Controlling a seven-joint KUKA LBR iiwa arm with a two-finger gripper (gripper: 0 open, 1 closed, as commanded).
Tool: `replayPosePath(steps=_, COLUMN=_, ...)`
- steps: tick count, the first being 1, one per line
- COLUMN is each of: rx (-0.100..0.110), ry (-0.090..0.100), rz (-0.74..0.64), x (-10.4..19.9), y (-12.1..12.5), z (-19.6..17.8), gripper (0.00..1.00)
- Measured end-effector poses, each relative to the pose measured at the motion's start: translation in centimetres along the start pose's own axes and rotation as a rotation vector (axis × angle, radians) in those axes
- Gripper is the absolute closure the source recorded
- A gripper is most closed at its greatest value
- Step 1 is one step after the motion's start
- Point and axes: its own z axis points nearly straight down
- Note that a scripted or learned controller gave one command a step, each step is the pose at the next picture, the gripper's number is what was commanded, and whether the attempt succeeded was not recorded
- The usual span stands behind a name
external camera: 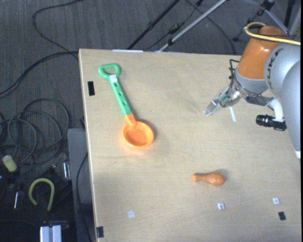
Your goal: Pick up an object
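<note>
Gripper [221, 108] mid-bench (fingers apart), bare wood around.

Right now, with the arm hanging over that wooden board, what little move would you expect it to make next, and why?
Probably a short move toward the small orange drumstick-shaped toy, then down. The gripper hangs with open fingers over bare light wooden board, holding nothing. That toy looks nearer than the green-handled scoop with an orange sieve bowl, which lies well off to the camera's left.
</note>
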Motion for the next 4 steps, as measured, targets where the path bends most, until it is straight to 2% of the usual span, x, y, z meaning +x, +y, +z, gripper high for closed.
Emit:
replayPosePath(steps=1, rx=0.000, ry=0.003, rz=-0.044, x=6.4, y=3.5, z=-7.8, gripper=1.00)
replayPosePath(steps=2, rx=0.003, ry=0.005, rz=0.106, x=8.6, y=4.5, z=-3.9, gripper=1.00)
replayPosePath(steps=3, rx=0.005, ry=0.004, rz=0.337, x=7.1, y=3.7, z=1.2, gripper=1.00)
replayPosePath(steps=4, rx=0.005, ry=0.004, rz=0.338, x=7.1, y=3.7, z=1.1, gripper=0.00)
